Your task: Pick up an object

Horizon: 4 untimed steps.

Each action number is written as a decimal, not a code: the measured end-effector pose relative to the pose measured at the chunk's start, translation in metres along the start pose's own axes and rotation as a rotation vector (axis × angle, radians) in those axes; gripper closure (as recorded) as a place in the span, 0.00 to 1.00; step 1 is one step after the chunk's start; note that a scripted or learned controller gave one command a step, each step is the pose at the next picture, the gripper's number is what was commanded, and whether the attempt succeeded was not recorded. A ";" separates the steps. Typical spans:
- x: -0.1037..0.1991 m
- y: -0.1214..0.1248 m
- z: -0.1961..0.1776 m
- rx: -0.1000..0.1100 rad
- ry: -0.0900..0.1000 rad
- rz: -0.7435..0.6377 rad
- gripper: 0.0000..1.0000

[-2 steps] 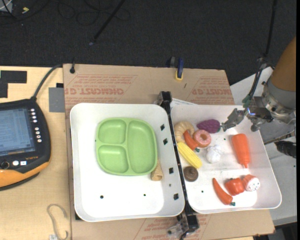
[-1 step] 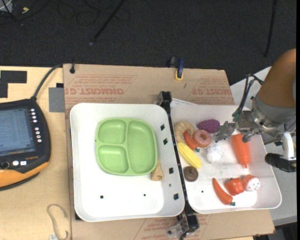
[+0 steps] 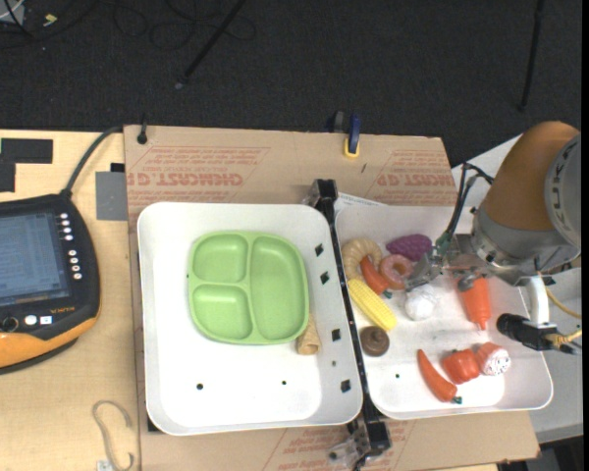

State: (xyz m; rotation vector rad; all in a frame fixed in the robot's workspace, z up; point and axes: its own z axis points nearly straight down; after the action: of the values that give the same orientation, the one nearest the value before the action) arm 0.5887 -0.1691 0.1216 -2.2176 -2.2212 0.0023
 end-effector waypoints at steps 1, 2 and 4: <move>0.004 0.001 0.035 0.000 0.000 -0.001 0.00; 0.003 0.000 0.024 0.000 0.001 0.002 1.00; -0.014 -0.005 -0.082 -0.004 -0.001 0.008 1.00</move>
State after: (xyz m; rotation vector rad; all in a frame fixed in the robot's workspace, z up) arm 0.5842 -0.1836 0.2038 -2.2295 -2.2147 -0.0009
